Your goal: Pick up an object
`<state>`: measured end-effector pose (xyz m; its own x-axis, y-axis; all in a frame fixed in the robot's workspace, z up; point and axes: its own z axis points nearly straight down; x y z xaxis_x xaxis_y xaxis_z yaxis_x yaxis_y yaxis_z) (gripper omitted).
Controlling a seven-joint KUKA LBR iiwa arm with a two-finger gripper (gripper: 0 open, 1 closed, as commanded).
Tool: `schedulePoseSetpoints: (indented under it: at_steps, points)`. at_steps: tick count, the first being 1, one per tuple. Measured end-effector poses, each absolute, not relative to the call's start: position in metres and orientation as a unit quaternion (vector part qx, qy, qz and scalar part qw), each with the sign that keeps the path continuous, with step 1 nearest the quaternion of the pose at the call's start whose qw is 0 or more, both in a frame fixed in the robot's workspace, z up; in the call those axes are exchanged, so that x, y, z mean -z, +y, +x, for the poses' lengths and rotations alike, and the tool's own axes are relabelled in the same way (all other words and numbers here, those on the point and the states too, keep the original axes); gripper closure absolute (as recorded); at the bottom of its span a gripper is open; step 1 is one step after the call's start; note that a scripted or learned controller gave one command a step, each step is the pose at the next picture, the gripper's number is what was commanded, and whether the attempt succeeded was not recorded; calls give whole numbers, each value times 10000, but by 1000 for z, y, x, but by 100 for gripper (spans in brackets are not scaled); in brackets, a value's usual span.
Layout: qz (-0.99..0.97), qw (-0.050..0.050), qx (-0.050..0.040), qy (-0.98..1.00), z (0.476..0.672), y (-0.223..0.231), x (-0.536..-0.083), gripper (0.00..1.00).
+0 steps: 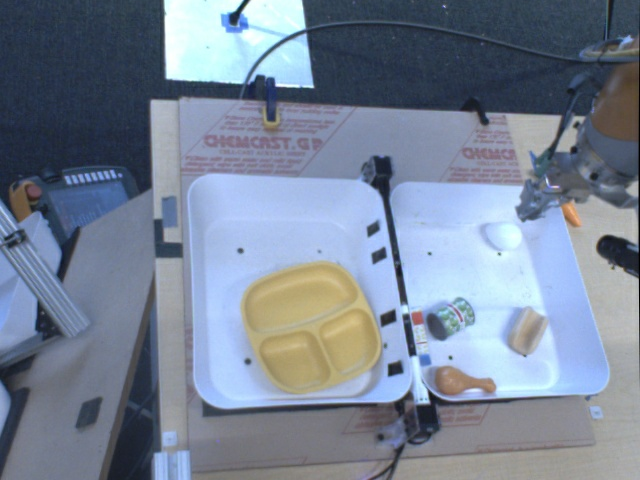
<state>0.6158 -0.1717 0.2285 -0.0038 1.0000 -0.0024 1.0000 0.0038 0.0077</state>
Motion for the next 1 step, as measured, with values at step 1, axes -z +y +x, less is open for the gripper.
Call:
schedulePoseSetpoints:
  at_steps: [1]
  points:
    - [7038,-1,-14,7104,618,-114,-219,100]
